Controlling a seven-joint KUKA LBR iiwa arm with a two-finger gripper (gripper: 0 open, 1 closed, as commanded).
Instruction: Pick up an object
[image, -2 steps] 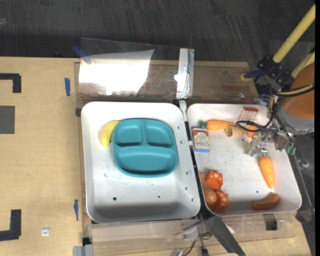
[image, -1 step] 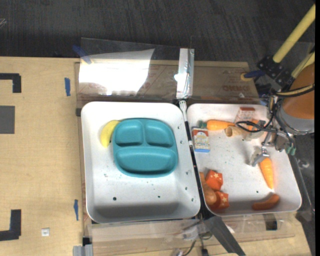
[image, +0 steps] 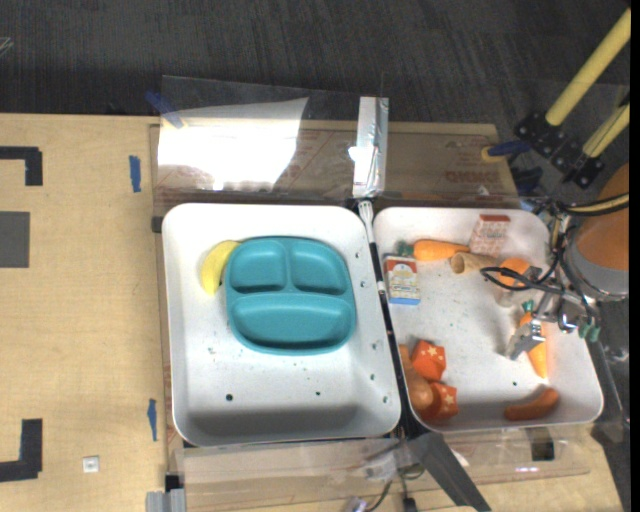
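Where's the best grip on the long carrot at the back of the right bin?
Take the carrot at mid-length, from above, fingers closing across its narrow width. It lies flat and roughly crosswise; the carton crowds its left end, so the middle looks clearest.

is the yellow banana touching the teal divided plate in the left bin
Touching. The camera view shows the banana tucked against the divided plate, whose left rim overlaps it with no white bin floor between them.

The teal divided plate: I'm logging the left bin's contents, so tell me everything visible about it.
The teal divided plate looks like smooth moulded plastic with rounded corners and three compartments: two smaller ones at the far side, one wide one nearer. It lies flat and upright in the left bin, its far-left edge overlapping a yellow banana-like toy.
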